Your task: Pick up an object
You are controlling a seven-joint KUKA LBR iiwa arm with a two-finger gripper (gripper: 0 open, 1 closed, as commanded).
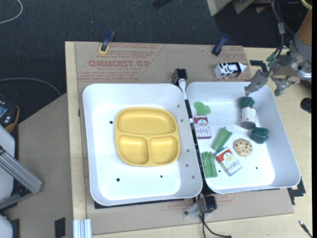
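- The pincer [270, 82] hovers at two o'clock over the right bin's [282, 152] far rim, fingers spread, pinching nothing.
- A white cylinder [248, 117] lies just below it at six o'clock, between two dark green pieces [246, 102].
- The left bin [99, 172] holds a yellow tray [147, 135].

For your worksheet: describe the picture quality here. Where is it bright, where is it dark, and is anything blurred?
Camera view: the two white bins look bright and a little washed out; the yellow tray shows soft glare; the floor above the bench is dark; the gripper at the right bin's far edge looks slightly blurred; small items like the cookie are soft.
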